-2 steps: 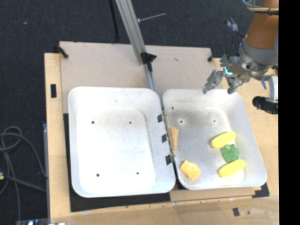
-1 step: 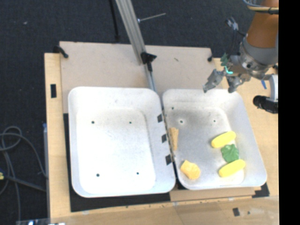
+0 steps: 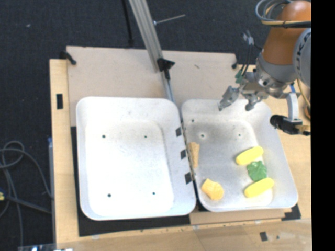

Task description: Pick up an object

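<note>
The right bin (image 3: 230,127) holds several small items: a yellow oblong piece (image 3: 249,155), a green piece (image 3: 256,170) just below it, a second yellow oblong piece (image 3: 258,187), an orange-yellow chunk (image 3: 213,189) near the front edge, and a tan wedge (image 3: 193,154) against the left wall. My gripper (image 3: 238,101) hangs above the far edge of the right bin, fingers spread apart and open, with nothing between them. It stands well back from all the items.
The left bin (image 3: 128,156) lies beside the right one. A slanted metal rail (image 3: 149,30) runs from the top down to the gap between the bins. Cables lie on the dark floor at the left.
</note>
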`<control>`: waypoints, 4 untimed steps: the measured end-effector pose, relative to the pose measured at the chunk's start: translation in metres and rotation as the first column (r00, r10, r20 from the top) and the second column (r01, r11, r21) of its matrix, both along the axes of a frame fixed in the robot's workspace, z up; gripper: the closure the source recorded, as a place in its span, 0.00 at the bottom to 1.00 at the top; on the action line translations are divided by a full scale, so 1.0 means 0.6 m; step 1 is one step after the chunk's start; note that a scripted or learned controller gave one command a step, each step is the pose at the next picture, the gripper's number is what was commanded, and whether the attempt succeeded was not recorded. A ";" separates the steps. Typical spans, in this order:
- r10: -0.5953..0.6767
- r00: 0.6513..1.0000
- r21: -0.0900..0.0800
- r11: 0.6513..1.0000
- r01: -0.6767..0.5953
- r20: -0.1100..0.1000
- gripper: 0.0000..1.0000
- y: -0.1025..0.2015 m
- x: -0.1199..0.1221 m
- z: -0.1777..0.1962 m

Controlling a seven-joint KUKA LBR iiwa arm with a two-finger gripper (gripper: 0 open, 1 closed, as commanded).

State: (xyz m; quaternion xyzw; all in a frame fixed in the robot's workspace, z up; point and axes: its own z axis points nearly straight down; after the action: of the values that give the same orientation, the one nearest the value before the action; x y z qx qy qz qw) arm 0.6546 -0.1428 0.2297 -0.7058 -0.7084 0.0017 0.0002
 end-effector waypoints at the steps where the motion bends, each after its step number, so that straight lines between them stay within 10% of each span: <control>1: -0.005 1.000 -0.001 1.000 0.005 0.000 0.00 -0.016 0.001 -0.077; 2: -0.005 1.000 0.000 1.000 0.005 -0.003 0.00 -0.021 -0.004 -0.182; 3: -0.007 1.000 -0.001 1.000 0.007 0.009 1.00 -0.023 0.001 -0.155; 4: -0.001 1.000 0.001 1.000 0.001 0.010 1.00 -0.018 0.019 -0.064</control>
State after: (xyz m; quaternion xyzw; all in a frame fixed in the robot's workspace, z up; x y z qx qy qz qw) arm 0.6660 -0.1537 0.1910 -0.7063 -0.7080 -0.0022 -0.0032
